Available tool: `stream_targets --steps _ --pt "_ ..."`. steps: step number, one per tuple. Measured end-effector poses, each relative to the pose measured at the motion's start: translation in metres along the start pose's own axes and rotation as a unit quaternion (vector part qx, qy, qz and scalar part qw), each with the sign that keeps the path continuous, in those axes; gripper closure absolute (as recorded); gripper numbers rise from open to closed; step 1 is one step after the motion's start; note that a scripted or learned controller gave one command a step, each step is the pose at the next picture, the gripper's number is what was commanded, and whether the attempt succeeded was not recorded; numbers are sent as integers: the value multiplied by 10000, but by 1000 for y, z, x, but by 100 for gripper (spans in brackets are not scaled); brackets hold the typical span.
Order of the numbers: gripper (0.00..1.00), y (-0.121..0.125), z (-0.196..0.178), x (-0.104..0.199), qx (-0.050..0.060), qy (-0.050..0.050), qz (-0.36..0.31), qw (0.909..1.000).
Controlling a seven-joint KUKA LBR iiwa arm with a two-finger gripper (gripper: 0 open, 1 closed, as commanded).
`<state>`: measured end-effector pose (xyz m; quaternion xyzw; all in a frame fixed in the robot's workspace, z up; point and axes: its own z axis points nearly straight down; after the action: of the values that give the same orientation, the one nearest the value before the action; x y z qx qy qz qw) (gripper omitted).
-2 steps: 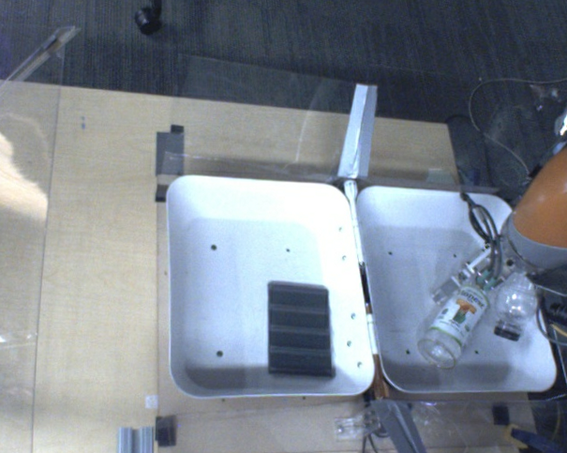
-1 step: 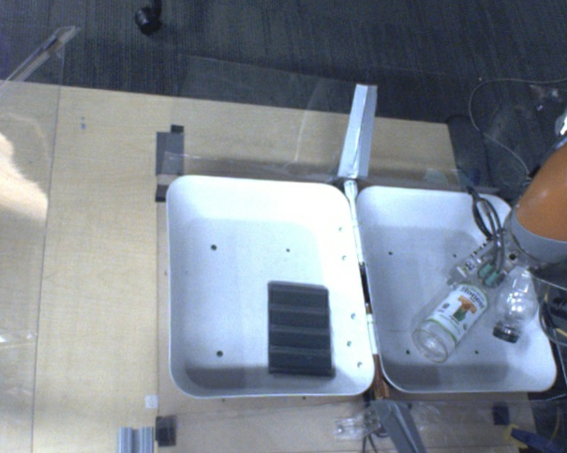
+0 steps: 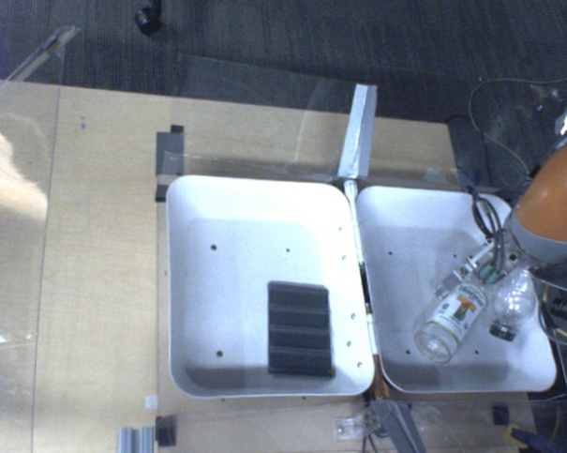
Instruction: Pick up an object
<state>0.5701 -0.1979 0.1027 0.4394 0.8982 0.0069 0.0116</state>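
Observation:
A clear plastic bottle [image 3: 450, 319] with a green and white label lies tilted in the right bin [image 3: 405, 226], its neck pointing up and right. My gripper [image 3: 486, 265] hangs just over the bottle's neck end, under the grey wrist and the orange band [image 3: 557, 197]. A second clear, rounded object [image 3: 515, 299] lies right of the bottle, with a small dark piece [image 3: 501, 330] below it. A black ribbed block [image 3: 301, 330] rests flat in the left bin [image 3: 218, 218], near its front wall.
A metal divider post [image 3: 358, 130] rises behind the seam between the two bins. Black cables [image 3: 486, 216] loop down from the wrist over the right bin's far corner. A clear screen [image 3: 40, 210] stands along the bench's left side.

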Motion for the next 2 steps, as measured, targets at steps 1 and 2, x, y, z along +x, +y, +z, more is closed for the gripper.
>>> stream_targets --steps 1,2 --pt "0 -35 10 53 33 -12 354 9994" --pt "100 -31 -1 53 4 -13 346 9994"
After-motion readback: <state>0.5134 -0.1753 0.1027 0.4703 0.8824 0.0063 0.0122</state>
